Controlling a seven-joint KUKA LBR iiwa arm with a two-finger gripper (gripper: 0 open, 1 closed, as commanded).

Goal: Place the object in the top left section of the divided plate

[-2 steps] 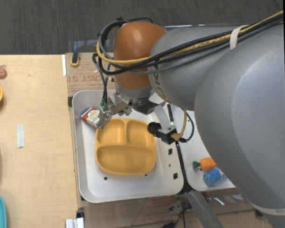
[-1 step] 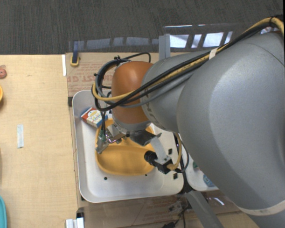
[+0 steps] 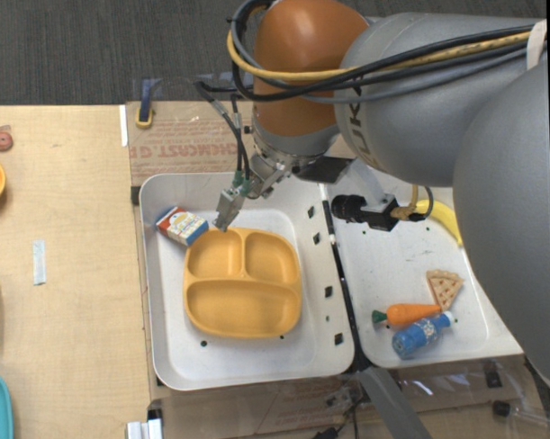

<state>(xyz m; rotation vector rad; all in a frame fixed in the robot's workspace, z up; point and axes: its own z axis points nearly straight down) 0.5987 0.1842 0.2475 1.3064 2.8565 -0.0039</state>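
Brown cardboard (image 3: pixel 196 140) behind the bins carries faded red print, not readable. The claw (image 3: pixel 226 212) hangs at the upper left rim of the yellow divided plate (image 3: pixel 243 284) in the left bin (image 3: pixel 167 353); whether it grips I cannot tell. A small printed box (image 3: pixel 181 226) lies just beside it, outside the plate. The surface (image 3: pixel 69 266) is pale wood.

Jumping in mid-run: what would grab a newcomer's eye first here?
The big grey arm with its orange band fills the top right, its gripper down at the yellow divided plate's upper-left rim in the left bin. A small box lies just left of it.
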